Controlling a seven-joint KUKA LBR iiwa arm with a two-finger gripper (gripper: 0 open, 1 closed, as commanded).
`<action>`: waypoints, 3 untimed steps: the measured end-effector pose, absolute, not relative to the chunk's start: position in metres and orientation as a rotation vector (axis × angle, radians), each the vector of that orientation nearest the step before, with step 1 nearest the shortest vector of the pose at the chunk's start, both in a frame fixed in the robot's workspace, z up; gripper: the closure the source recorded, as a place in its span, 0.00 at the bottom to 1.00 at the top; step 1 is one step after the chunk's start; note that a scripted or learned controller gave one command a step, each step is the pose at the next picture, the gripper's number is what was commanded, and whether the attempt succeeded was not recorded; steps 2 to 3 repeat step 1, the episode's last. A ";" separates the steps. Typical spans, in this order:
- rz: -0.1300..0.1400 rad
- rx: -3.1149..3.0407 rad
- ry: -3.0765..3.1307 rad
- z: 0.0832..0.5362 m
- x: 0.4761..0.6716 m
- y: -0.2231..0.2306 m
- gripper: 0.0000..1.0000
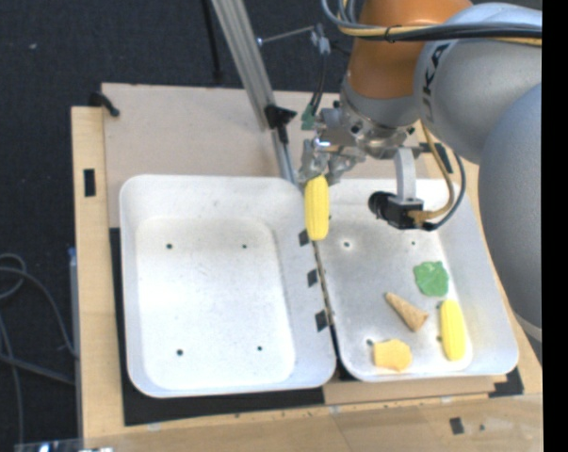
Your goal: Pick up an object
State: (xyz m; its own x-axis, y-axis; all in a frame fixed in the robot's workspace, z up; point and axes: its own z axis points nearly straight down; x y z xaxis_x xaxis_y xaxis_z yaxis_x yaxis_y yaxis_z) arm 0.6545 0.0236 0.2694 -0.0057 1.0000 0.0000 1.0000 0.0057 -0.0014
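The gripper was closed on a yellow corn cob, which hung above the bins' shared edge. The pick appeared accomplished; four items lay in the right bin.

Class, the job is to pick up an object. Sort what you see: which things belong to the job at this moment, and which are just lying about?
In the job:
- tool
- corn cob hanging from the tool, above the bins' shared edge

Lying about, in the right bin:
- second corn cob
- green piece
- cone
- yellow chunk
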 end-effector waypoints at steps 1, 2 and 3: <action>0.000 -2.213 -2.228 0.271 0.641 0.069 1.00; 0.000 -2.213 -2.228 0.271 0.641 0.069 1.00; 0.000 -2.213 -2.228 0.271 0.641 0.069 1.00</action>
